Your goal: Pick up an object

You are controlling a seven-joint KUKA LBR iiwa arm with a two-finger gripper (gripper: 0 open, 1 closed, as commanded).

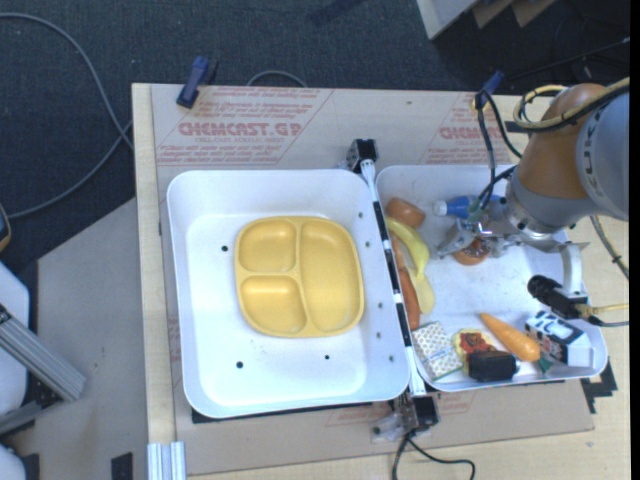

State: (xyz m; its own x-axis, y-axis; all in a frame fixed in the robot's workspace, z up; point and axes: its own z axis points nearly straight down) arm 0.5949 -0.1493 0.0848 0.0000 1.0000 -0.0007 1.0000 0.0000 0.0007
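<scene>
In the right bin, at about eleven o'clock, the claw is low over a small orange-brown round object; its grip I cannot tell.

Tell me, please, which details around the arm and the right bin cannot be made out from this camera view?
- Gripper: the wrist above covers its fingers, so their state is unclear.
- Small brown object beneath the gripper: partly covered, unidentifiable.
- Bottle with blue cap: far end hidden behind cables and wrist.
- Printed packet: text too small to read.
- Arm: cut off by the right edge.
</scene>
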